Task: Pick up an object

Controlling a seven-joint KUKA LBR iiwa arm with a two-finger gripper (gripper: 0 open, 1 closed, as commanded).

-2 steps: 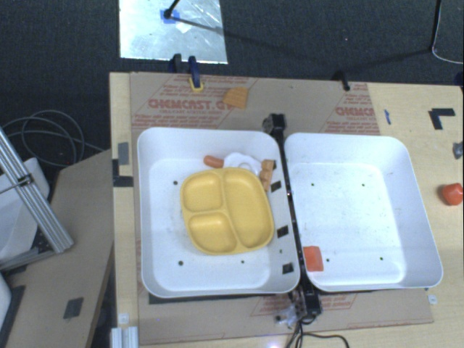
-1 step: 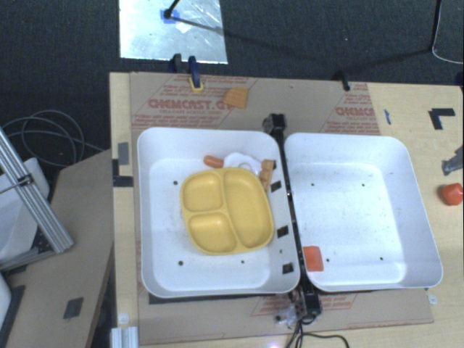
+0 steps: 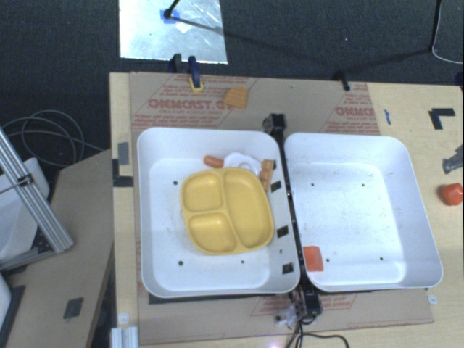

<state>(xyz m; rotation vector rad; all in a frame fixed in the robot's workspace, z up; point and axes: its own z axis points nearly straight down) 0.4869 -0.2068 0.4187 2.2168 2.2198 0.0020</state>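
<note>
The left bin (image 3: 156, 216) holds most of the candidates. A yellow divided tray (image 3: 226, 212) lies flat near its middle, three compartments facing up. Just behind the tray, toward the bin's far wall, a small orange piece (image 3: 213, 162) lies beside a white object (image 3: 241, 162) that the tray's edge partly hides, and a small tan block (image 3: 267, 173) sits close to the bin's right wall. The right bin (image 3: 417, 216) carries a single small orange-red block (image 3: 312, 258), resting near its front left corner, close to the divide between the two bins.

At the right edge of the view, over the bare counter (image 3: 406, 104) and well apart from both bins, a grey metal part (image 3: 454, 159) juts in, with an orange piece (image 3: 452, 193) just below it. It is probably the tool or part of the arm, but too little of it shows to be sure, and whether the tool stands apart or together cannot be told. Nothing is visibly gripped.

The task seems to be at its start: no object is lifted, and the arm is outside the bins. The next move calls for choosing a target and bringing the tool over it. The orange-red block looks the simplest choice, since it stands alone on a flat floor, though its nearness to the bin wall leaves little room on that side. The yellow tray is broad and shallow and would likely need a grip on its rim.
</note>
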